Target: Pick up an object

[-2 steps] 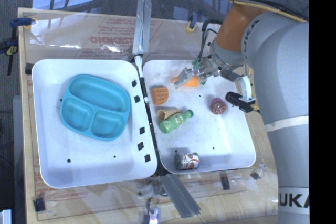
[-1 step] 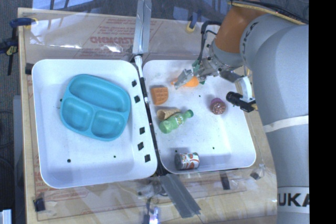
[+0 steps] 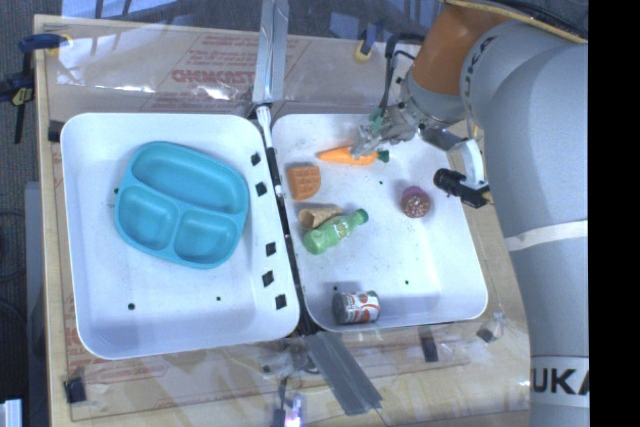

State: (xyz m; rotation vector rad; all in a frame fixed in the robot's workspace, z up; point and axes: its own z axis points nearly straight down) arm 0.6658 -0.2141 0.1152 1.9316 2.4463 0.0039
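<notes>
A sky-blue tray (image 3: 182,205) is seen in the white left bin (image 3: 90,315). In the white right bin (image 3: 455,290) are found an orange carrot (image 3: 340,155), a tan-orange block (image 3: 304,180), a green bottle (image 3: 332,231) with a lighter label, a dark red ball (image 3: 416,203) and a red-and-silver can (image 3: 357,307). The arm (image 3: 520,105) is coloured grey, with an orange band (image 3: 445,50).

Fixed overhead camera, slanted down (both bins (image 3: 90,215) framed)
</notes>
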